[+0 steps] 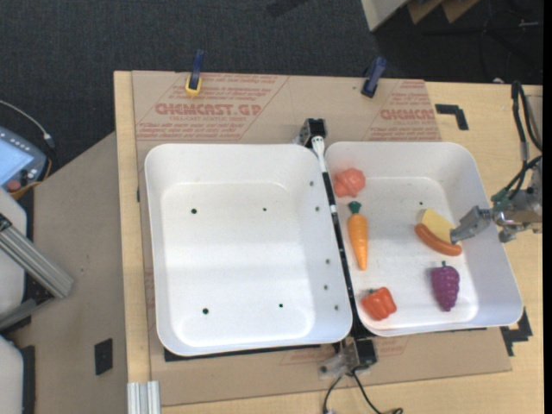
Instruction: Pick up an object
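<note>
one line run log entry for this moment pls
gripper at right bin | beside hot dog | holding: unclear | carrot, grapes untouched

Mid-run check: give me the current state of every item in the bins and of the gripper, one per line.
Gripper: at the right bin's right side, right by the hot dog; grasp cannot be confirmed.
Hot dog: lying in the right bin, beside the gripper.
Carrot: lying lengthwise near the divider.
Grapes: lying free, front right.
Red pepper: resting at the front edge.
Pink piece: resting at the back left corner.
Left bin: flat on the bench.
</note>
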### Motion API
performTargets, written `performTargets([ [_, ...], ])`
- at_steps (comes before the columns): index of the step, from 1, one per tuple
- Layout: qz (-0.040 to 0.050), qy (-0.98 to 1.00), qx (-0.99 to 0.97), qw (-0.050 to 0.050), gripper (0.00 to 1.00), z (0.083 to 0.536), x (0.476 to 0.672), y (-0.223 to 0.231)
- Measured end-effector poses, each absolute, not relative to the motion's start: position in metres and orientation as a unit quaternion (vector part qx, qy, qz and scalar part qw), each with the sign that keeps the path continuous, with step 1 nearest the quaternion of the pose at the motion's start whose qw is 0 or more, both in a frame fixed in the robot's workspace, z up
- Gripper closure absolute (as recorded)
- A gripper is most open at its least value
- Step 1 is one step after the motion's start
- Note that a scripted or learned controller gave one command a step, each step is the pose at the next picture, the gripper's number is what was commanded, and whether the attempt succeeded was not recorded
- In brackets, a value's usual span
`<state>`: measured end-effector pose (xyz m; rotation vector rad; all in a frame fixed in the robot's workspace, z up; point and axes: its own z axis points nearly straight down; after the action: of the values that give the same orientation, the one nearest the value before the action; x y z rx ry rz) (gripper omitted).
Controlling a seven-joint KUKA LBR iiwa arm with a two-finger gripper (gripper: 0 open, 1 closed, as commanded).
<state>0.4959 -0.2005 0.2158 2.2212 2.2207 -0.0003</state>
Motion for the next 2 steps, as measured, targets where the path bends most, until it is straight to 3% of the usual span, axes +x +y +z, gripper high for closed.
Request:
performTargets([
  [1, -0.0006, 0.709, 0.706, -0.004, 0.00, 0.161, 0.493, -0.150],
  [2, 0.0015, 0.707, 0.707, 0.005, 0.00, 0.282, 0.480, -0.173],
])
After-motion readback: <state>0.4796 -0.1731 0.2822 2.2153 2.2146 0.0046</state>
